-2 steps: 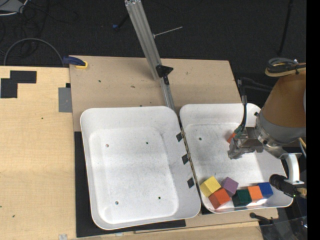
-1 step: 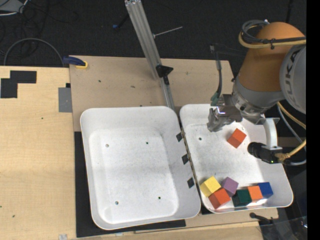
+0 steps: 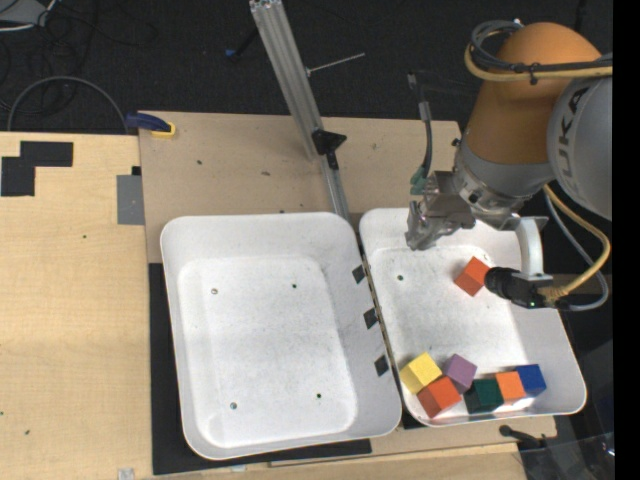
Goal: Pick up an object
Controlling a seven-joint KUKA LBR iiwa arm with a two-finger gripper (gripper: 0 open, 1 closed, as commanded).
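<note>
Camera view: the two-finger metal gripper (image 3: 424, 236) hangs over the right shallow white bin's (image 3: 400, 308) far end; finger state cannot be determined. A small orange cube (image 3: 471, 276) lies nearby, apart from it.

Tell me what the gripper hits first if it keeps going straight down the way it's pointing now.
Probably the bare white floor of the right bin. The gripper points down near the bin's far-left corner; the lone orange cube sits off to its side, though depth is hard to judge.
</note>
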